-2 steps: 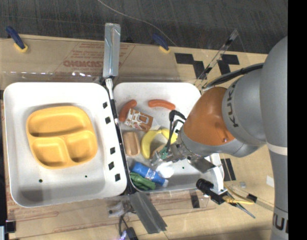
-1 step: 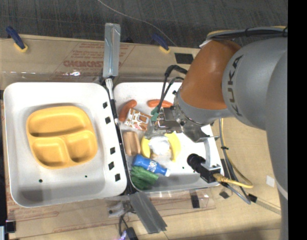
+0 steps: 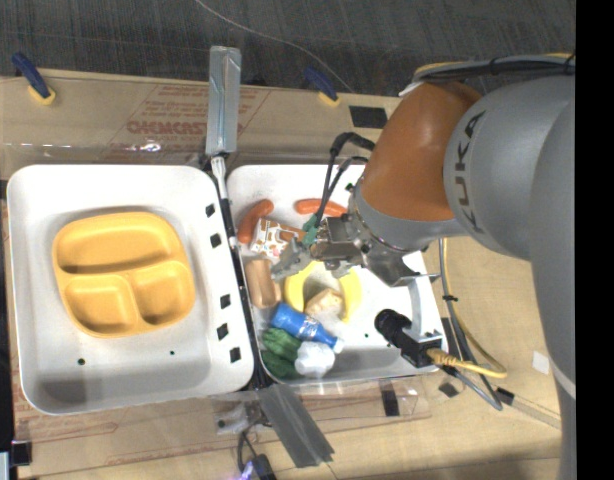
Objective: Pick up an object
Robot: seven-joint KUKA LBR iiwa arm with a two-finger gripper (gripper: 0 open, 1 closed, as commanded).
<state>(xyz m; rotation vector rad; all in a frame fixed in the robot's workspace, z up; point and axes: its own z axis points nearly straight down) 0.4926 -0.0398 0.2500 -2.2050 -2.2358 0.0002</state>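
Two white bins [image 3: 27, 268] before us, KUKA lettering on our grey arm [image 3: 467, 173], end effector [image 3: 312, 253] over the right bin's clutter, grip we cannot tell.

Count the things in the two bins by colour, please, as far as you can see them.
Yellow: 2, the divided tray and a yellow item
Orange-red sausages: 2
Brown: 1
Blue: 1
Green: 1
White: 1
Total: 8
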